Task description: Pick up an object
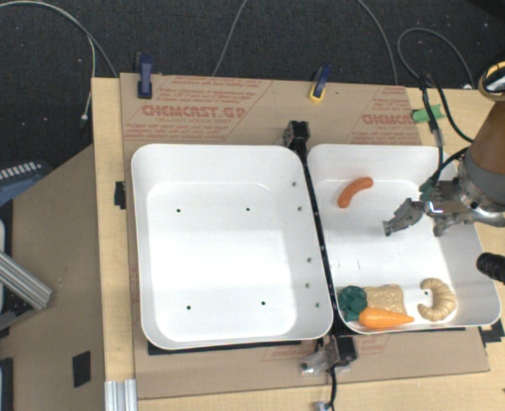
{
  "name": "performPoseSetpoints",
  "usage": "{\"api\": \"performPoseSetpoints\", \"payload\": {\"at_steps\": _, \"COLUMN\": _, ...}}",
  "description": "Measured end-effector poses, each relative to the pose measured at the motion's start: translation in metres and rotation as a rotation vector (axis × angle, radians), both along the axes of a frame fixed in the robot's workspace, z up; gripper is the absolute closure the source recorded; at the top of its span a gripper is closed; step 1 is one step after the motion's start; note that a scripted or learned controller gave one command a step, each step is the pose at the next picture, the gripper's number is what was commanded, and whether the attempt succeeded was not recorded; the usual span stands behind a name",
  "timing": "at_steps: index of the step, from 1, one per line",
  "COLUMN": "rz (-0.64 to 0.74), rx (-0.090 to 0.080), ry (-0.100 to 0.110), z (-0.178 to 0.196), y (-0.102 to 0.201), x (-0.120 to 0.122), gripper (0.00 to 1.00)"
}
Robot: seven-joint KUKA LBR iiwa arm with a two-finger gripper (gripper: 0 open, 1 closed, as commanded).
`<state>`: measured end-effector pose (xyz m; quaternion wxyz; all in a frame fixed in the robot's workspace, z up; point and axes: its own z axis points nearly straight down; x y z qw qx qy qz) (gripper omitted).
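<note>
dark carpet surrounds your bench (235,101), a brown board printed with red lettering, with thin cables looping across the floor behind it. two shallow white bins sit side by side on the board. your left bin (218,247) is the larger shape in view and shows four small dark dots on its floor. your right bin (355,255) touches it along a black seam, held by a black clip (297,133) at the far end. your arm (496,157) reaches in from the right, brown-orange above a grey wrist. its gripper (419,217) hangs over the right side of the right bin, jaws spread apart with nothing between them. an orange sausage (354,191) lies tilted on the far floor of that bin, to the left of the gripper and apart from it. along the near wall you have four small things in a row: a dark green lump (352,299), a beige block (383,296), an orange carrot (384,318) just in front of them, and a curled tan pastry (437,300) on the right. blue and yellow clamps (145,75) grip the far edge of the board.
</note>
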<state>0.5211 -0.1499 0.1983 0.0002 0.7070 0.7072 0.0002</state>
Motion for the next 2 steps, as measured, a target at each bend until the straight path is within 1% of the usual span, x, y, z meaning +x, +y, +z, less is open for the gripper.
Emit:
{"api": "performPoseSetpoints", "payload": {"at_steps": 1, "rz": 0.004, "rx": 0.002, "ry": 0.008, "z": -0.099, "y": 0.053, "x": 0.031, "gripper": 0.0}}
{"api": "performPoseSetpoints", "payload": {"at_steps": 2, "rz": 0.0, "rx": 0.0, "ry": 0.0, "z": -0.1, "y": 0.046, "x": 0.063, "gripper": 0.0}}
